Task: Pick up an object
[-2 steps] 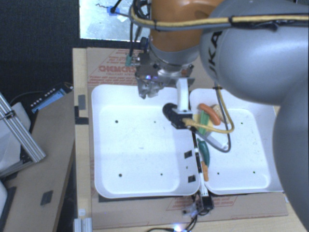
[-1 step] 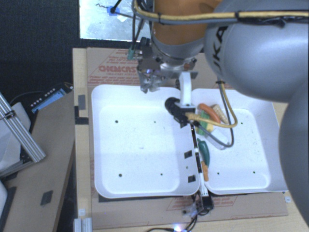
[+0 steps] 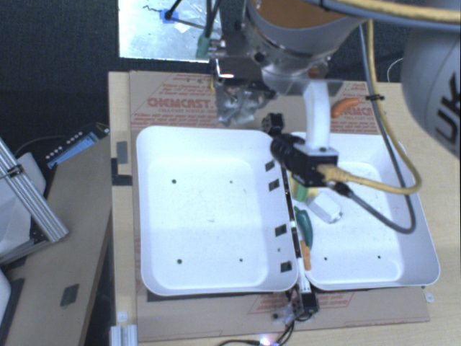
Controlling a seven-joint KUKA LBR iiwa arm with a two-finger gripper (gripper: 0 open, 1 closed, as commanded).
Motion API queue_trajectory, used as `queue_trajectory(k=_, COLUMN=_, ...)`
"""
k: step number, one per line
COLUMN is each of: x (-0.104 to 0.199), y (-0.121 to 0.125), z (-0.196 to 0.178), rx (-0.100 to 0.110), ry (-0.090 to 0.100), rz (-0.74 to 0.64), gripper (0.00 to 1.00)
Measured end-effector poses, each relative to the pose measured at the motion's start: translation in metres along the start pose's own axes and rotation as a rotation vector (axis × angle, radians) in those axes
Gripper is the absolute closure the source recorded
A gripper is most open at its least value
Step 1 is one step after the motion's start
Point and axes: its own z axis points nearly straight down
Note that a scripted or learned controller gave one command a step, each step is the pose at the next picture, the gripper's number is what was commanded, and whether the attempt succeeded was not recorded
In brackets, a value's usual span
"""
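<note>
the arm point(image 3: 288, 42) hangs over the far rim of the left bin point(image 3: 209, 222), with its metal tool end close to the cardboard point(image 3: 173, 99) behind that bin. i see nothing held. the tool end is blurred, so i cannot tell whether the jaws stand wide or narrow.

the things to pick lie in the right bin point(image 3: 367, 265), crowded near its left wall by the divide. a green tool point(image 3: 303, 225) lies along that wall, with an orange bit point(image 3: 306, 254) at its near end. a white block point(image 3: 326, 208) sits just beside it, toward the bin's middle. a yellow-green piece point(image 3: 302, 192) is partly hidden at their far side. an orange thing point(image 3: 346, 107) lies outside, behind the right bin.

the step in hand looks like the approach, and no target is under the arm yet. the white block seems the best choice because it has bare floor on its open side, so both jaws can get down around it. the green tool hugs the wall, and one jaw would likely strike the rim there.

to do it well, the arm should cross to the right bin and centre over the block. the wrist should turn so the jaws span the block's short side. it should then go straight down with the jaws wide and close only when low. the likely faults are nudging the green tool and closing too high, where the jaws would slip off the block's top.
</note>
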Motion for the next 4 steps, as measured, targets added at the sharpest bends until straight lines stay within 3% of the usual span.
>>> queue_trajectory(k=1, x=-0.096, y=0.037, z=0.026, rx=0.016, ry=-0.015, rz=0.019, gripper=1.0)
queue_trajectory(k=2, x=-0.075, y=-0.015, z=0.213, rx=0.034, ry=-0.017, rz=0.009, gripper=1.0)
queue_trajectory(k=3, x=-0.075, y=-0.011, z=0.194, rx=0.015, ry=-0.011, rz=0.008, gripper=1.0)
queue_trajectory(k=4, x=-0.075, y=-0.01, z=0.184, rx=0.014, ry=-0.01, rz=0.007, gripper=1.0)
